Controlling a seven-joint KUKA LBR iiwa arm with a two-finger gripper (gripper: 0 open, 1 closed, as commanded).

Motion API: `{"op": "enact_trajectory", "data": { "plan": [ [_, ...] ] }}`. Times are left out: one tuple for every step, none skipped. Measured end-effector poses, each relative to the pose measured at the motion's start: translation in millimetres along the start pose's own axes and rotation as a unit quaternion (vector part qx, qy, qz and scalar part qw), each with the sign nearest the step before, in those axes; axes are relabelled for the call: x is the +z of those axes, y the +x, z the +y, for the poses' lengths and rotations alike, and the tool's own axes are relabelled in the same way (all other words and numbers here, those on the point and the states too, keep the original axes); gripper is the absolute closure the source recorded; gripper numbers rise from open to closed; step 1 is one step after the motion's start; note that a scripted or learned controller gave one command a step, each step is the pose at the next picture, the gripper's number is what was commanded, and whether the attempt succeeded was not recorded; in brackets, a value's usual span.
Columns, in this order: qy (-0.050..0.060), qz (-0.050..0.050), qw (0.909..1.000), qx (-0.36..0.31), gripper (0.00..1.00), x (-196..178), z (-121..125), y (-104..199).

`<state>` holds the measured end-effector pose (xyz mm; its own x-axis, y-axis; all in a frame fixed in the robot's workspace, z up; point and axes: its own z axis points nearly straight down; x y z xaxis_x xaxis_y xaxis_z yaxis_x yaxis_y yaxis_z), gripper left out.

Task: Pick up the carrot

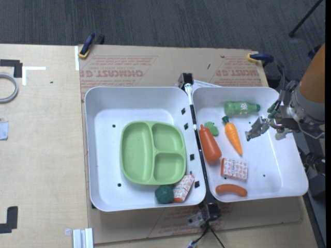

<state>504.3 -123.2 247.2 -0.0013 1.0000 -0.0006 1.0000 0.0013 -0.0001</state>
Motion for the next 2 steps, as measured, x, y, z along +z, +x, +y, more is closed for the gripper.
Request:
{"op": "enact_trajectory", "data": {
  "plan": [
    [0.001,0.000,0.9896,0.144,0.00,155.3,50.3,13.0],
    [0.001,0.000,0.9895,0.145,1.00,145.8,50.4,12.6]
  ]
}}
